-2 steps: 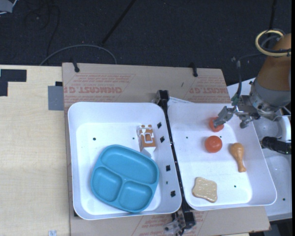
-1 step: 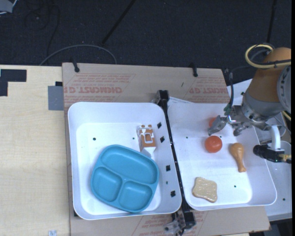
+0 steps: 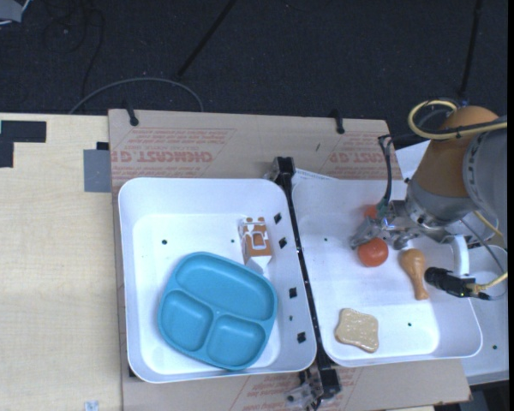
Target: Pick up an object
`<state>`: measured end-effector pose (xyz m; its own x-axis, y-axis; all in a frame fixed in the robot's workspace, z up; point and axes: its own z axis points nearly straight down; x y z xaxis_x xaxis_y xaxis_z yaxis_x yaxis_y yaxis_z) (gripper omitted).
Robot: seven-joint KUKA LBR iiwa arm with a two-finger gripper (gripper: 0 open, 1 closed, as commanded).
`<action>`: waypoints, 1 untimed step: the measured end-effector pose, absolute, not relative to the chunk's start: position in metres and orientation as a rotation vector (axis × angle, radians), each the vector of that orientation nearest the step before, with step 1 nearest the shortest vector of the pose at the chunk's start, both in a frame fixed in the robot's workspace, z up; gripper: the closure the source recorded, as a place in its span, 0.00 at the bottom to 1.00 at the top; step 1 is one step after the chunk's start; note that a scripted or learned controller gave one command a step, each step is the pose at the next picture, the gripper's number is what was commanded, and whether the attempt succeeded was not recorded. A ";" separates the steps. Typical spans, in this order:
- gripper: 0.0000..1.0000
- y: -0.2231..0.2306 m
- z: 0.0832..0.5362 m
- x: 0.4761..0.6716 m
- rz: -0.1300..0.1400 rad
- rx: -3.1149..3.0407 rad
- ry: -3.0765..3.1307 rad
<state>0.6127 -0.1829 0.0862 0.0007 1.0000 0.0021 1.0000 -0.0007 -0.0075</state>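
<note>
- We see the gripper [image 3: 379, 229] low in the right bin [image 3: 463, 341], reaching in from the right, with the arm [image 3: 450, 174] and its orange band above and to the right of it.
- The red ball [image 3: 373, 253] sits directly under the fingertips, a touch toward the near side of them. It looks to be touching or almost touching the metal tips; we cannot say which.
- We cannot tell how wide the fingers stand: the tips are small and blurred against the ball and the bin floor, and nothing shows clearly between them. So we do not count the ball as held.
- The relation that matters: the ball is round, so it has no long axis to line up with. We judge that the coming move turns only on whether the fingers straddle its middle or sit off toward its far edge, where it would roll out toward the near side.
- The orange drumstick-shaped toy [image 3: 415, 271] lies just to the right of the fingers and slightly nearer than them, its long axis running from far to near, thick end closest to the fingertips. It is close to the ball but apart from it.
- The tan bread-slice toy [image 3: 358, 329] lies well to the near side of the fingers, clear of them.
- The blue divided plate [image 3: 217, 309] and the small orange-and-white toy [image 3: 257, 240] are in the left bin [image 3: 137, 229], well to the left of the fingers, across the divider.
</note>
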 end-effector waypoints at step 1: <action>1.00 -0.183 0.100 0.614 0.002 -2.220 -2.218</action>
